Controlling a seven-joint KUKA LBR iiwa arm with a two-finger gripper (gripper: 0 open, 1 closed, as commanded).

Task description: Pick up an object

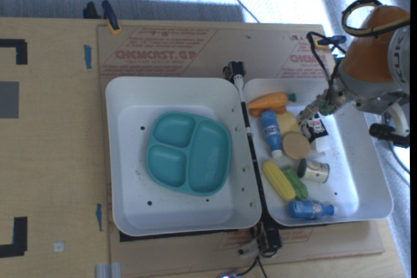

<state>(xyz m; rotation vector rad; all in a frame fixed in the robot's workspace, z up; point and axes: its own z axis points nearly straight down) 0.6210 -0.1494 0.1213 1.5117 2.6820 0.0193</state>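
Two white bins sit side by side on a bench, the left bin (124, 159) holding a teal divided plate (189, 153) and the right bin (365, 185) a heap of toy food. From the right edge the grey arm (384, 49) reaches over the right bin, its gripper (314, 115) low above the upper middle of the pile. At this slant and size, whether the gripper is parted, closed or holding anything cannot be told.

Nearest to it lie a carrot (268, 101), just to its left and running roughly left to right, and a round tan piece (296, 146) just below it. A blue bottle (272, 132) stands to the lower left, its long axis running up and down the frame. Farther toward the near rim are a corn cob (279, 180), a small can (315, 171) and a second blue bottle (311, 209).

Judged from this layout, the carrot or the tan piece would be the shortest reach; a grasp across the carrot's narrow width looks the likeliest.
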